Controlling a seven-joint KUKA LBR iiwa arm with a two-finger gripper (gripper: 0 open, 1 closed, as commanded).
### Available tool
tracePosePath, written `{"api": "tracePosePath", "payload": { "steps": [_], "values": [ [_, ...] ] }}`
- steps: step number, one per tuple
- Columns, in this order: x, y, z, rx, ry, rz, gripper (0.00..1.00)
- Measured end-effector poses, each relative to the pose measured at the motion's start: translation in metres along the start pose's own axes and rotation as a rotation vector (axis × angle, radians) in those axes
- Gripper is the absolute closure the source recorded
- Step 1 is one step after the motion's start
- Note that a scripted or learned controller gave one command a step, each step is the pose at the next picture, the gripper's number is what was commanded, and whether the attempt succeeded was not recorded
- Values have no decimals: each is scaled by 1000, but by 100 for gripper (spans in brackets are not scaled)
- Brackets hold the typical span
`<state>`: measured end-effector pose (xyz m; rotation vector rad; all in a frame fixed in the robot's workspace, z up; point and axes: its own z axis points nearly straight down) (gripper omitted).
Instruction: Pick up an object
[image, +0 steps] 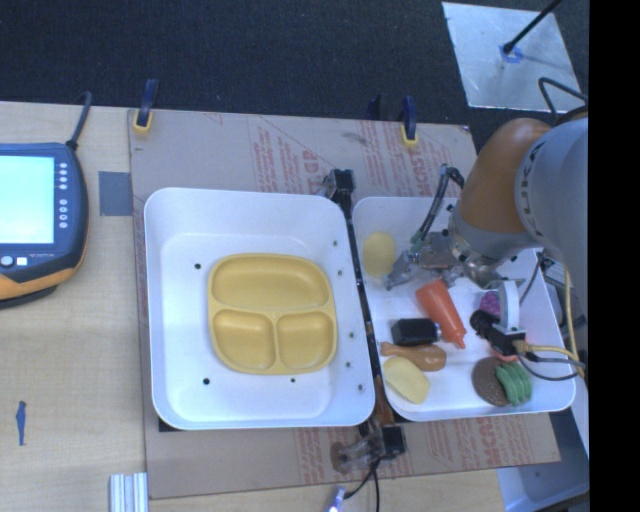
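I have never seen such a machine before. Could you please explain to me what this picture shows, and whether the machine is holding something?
The picture comes from one camera fixed above a bench, looking down at a slant. The large grey and orange shape at the right is a robot arm. At its end sits the gripper, a two-finger tool for picking things up. It hangs low over the right bin, beside a pale yellow round toy. I see nothing between its fingers, so it appears to hold nothing.

The left bin contains a yellow divided plate. The right bin contains small toys: an orange carrot, a black block, a drumstick, a yellow piece and a green item. The screen device at the far left is probably the arm's hand controller.
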<state>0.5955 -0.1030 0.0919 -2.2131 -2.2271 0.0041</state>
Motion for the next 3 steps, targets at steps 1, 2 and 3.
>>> {"api": "tracePosePath", "payload": {
  "steps": [1, 2, 3],
  "values": [
    [-13, -56, 1, 1, 0, 1, 0],
    [-14, -56, -9, 2, -1, -3, 100],
    [62, -57, -100, -1, 1, 1, 100]
  ]
}}
